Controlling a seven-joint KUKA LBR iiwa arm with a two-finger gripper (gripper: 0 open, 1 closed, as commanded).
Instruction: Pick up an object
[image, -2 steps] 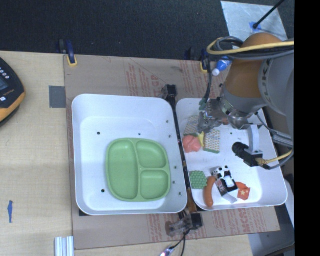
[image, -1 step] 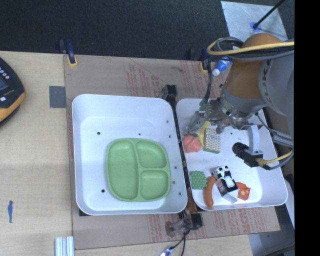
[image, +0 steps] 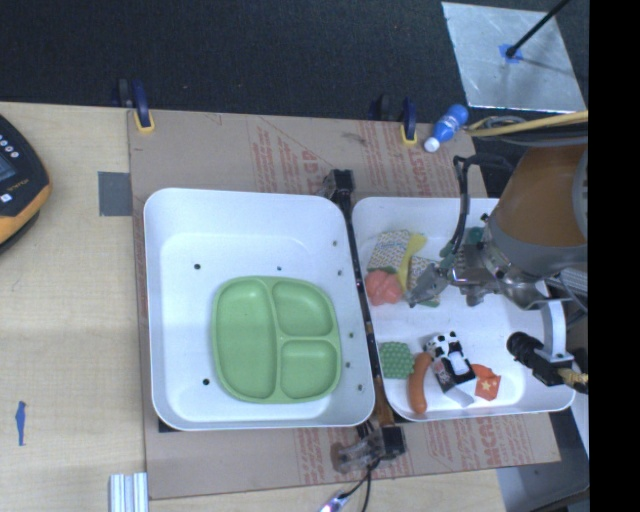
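The right white bin holds several small objects. A pink rounded toy lies at its left side, below a patterned cloth piece and a yellow strip. Near the front lie a green knitted square, an orange-brown sausage shape, a black-and-white toy and a red block. My gripper hangs low over the bin's middle, just right of the pink toy, with its dark fingers pointing left. I see nothing held between them.
The left white bin carries a green divided plate. A blue-capped bottle lies behind the right bin. Clamps hold the cardboard sheet under both bins. A yellow-and-black device sits at the far left.
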